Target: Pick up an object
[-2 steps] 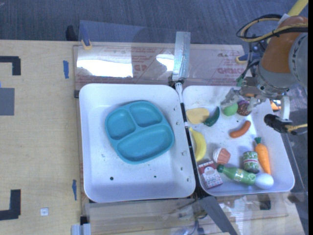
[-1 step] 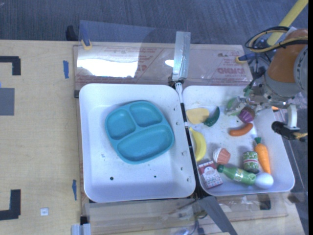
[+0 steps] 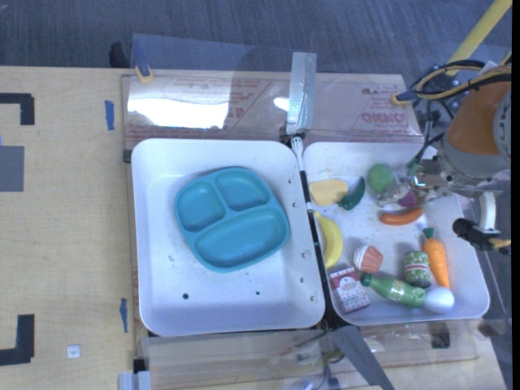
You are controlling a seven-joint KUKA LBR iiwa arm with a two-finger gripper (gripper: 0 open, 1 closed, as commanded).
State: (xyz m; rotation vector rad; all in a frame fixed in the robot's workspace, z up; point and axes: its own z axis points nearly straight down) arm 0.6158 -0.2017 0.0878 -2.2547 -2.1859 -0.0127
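Here, two shallow white bins sit side by side on the bench, and the divider where their rims meet serves as the landmark. Left of the divider, the left white bin (image 3: 154, 242) holds one thing: a blue three-compartment plastic plate (image 3: 232, 217), lying flat near the bin's middle with bare white floor all around it.

Right of the divider, the right white bin (image 3: 475, 295) is crowded. Just beside the divider lie a pale yellow flat toy piece (image 3: 327, 191) and a dark green toy pepper (image 3: 353, 194), with a yellow toy banana (image 3: 330, 239) below them along the divider. Farther from it are a round green toy fruit (image 3: 379, 177), an orange-red toy chilli (image 3: 401, 215), a small red-and-white toy slice (image 3: 368, 258), a small red-and-white carton (image 3: 350, 291), a green toy bottle (image 3: 394, 289), a green patterned can (image 3: 417, 268), an orange toy carrot (image 3: 437, 262) and a white toy egg (image 3: 439, 299).

Red print shows on the clear plastic sheet (image 3: 244, 96) above the bins, too small to read; the carton's label is likewise unreadable.

The grey two-finger gripper (image 3: 416, 182) hangs over the far side of the right bin from the divider, between the green fruit and the chilli. How its fingers stand cannot be told. Open floor in that bin lies mainly near its right rim.
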